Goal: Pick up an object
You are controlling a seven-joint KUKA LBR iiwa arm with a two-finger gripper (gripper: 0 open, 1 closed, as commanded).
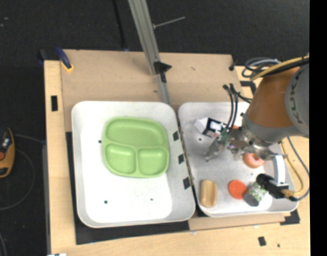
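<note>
Tool (218,147) hangs over right bin (219,170) near white object (205,125).

The left bin (130,202) holds a green divided plate (135,147), lying flat toward its far side. The arm (272,105) reaches into the right bin (199,167) (entering from the right), its gripper (213,152) over the bin's middle. A tan cylinder (208,192) lies near the near-left corner, with an orange round thing (236,188) just right of it. A small white-and-dark packet (208,126) sits farther back.
</note>
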